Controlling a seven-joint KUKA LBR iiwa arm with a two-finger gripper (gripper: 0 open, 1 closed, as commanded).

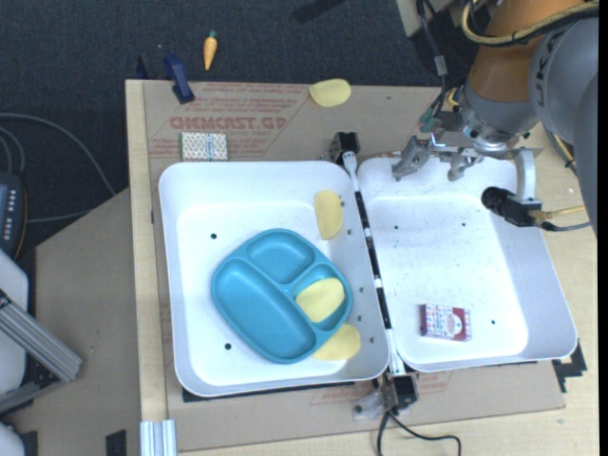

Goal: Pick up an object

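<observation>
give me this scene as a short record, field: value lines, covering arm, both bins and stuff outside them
arm: grey arm with an orange band, reaching in at upper right
gripper: two-finger gripper above the far edge of the right white bin, jaws spread, nothing between them
right bin contents: small red and white patterned packet near the front
left white bin contents: blue divided plastic tray with a yellow piece in one compartment; yellow pieces beside it at the back and front
outside bins: yellow oval piece, small toy carrot

A divided plate (271, 295) lies in the left bin (180, 255); a small packet (446, 322) in the right bin (532, 293).
</observation>
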